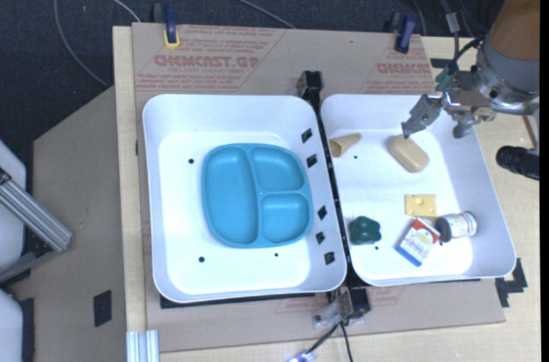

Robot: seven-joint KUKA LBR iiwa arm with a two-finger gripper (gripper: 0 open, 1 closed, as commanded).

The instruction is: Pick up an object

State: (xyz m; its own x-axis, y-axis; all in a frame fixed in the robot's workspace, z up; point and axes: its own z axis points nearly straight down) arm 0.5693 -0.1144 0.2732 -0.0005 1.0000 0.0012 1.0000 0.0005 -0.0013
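My gripper (pixel 441 120) hangs over the back of the right bin (pixel 480 180), its two fingers spread apart and open, with nothing between them. Its left finger (pixel 418 118) sits just above and behind a tan bread roll (pixel 408 154). Further left in that bin lies a small tan wedge (pixel 345 145). Toward the front are a yellow cheese square (pixel 419 204), a green lumpy toy (pixel 364 230), a red, white and blue box (pixel 415 242) and a small jar (pixel 457 226) on its side.
The left bin (pixel 171 180) holds a blue divided plate (pixel 256 194). A black hinge strip (pixel 319 171) runs between the two bins. Clamps (pixel 405 32) hold the board at the back. Cables lie on the dark floor behind.
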